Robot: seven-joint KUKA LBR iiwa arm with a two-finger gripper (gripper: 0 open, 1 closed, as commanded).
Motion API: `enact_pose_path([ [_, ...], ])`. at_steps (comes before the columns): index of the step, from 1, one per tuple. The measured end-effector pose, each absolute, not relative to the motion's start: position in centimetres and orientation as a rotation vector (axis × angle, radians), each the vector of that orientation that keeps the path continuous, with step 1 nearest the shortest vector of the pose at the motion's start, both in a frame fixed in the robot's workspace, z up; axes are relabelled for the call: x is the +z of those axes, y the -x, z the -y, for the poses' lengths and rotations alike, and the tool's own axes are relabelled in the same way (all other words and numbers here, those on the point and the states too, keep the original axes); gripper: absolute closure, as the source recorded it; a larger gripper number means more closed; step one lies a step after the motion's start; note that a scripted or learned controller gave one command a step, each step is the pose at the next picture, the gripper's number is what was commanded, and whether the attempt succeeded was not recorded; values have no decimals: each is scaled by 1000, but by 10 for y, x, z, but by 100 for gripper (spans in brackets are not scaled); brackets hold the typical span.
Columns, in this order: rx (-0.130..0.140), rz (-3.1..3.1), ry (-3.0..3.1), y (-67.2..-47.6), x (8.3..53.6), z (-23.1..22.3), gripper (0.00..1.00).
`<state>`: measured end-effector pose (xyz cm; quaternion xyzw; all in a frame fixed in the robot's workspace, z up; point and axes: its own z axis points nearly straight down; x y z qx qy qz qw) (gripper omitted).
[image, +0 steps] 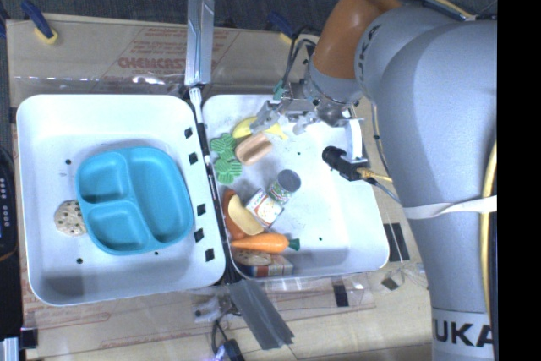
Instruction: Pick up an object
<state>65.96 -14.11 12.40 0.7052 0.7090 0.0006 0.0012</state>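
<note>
My gripper (285, 118) hangs over the back left part of the right bin (355, 224), and its two fingers stand apart, open. Just below and left of it lie a yellow banana-like piece (244, 128) and a tan hot dog bun (254, 150). I see nothing held between the fingers. A green leafy toy (225, 158) lies against the bin's left wall. Nearer the front are a small bottle with a grey cap (275, 197), a yellow-and-brown wedge (243, 217) and an orange carrot (262, 243).
The left bin (42, 266) holds a blue divided plate (131, 199) and a cookie (68, 218) at its left. A metal divider bar (199, 38) runs between the bins at the back. The grey arm (423, 114) covers the right side.
</note>
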Motion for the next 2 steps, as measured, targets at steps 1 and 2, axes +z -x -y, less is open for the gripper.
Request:
enact_pose_path([
  [1,5,-2257,-2179,-649,97,147,0],
  [2,1,-2347,-2085,-622,95,198,0],
])
